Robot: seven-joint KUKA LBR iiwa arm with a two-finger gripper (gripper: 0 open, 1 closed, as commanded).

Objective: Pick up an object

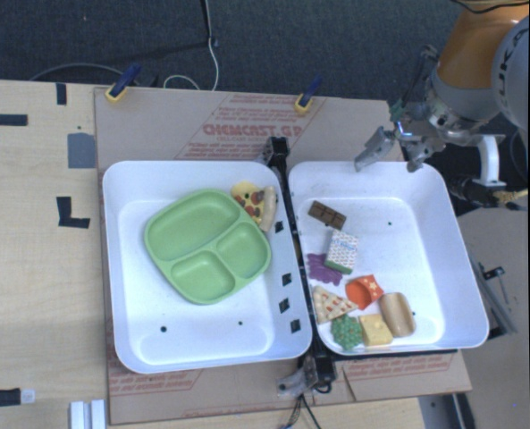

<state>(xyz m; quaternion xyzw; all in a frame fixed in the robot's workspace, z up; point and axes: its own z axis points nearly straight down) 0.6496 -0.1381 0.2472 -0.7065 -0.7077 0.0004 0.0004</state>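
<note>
My gripper (392, 154) hangs open above the far edge of the right bin (443, 239), with nothing between its fingers. Below it, in the right bin, lie small toy foods: a brown chocolate bar (326, 214), a patterned white and green block (341, 252), a purple piece (320, 267), a red pepper (364, 290), a waffle slice (332, 304), a green broccoli (346, 331), a yellow cheese block (375, 330) and a tan bread roll (397, 314). The left bin (139, 329) holds a green divided plate (207, 247) and a pizza slice (255, 202).
The bins sit on a cardboard sheet (247, 123) clamped at the back by two clips. A black divider (287, 239) runs between the bins. The wooden bench (32, 239) stretches out to the left. Cables hang over the dark backdrop.
</note>
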